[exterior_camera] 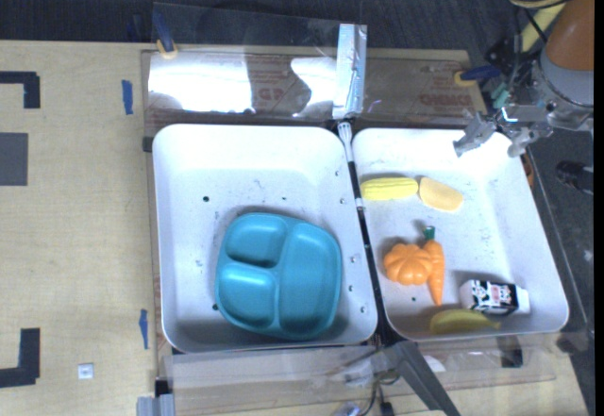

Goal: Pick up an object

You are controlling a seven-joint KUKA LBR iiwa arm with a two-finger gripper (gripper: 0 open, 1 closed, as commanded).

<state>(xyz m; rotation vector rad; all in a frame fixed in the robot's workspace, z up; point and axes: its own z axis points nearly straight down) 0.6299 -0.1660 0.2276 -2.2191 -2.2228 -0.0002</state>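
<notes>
We see the gripper [493,136] over the far right corner of the right bin [543,244], its two fingers spread apart and grasping nothing. Below it lie a corn cob [388,188], a pale yellow piece [441,194], then a pumpkin [411,263].

— Where is the arm?
— It reaches in from the right, near the top right corner of the view, its orange band [574,39] showing above the wrist.
— And the gripper?
— The gripper [493,133] hangs over the far right corner of the right bin [543,244], its two fingers spread apart, nothing between them.
</notes>
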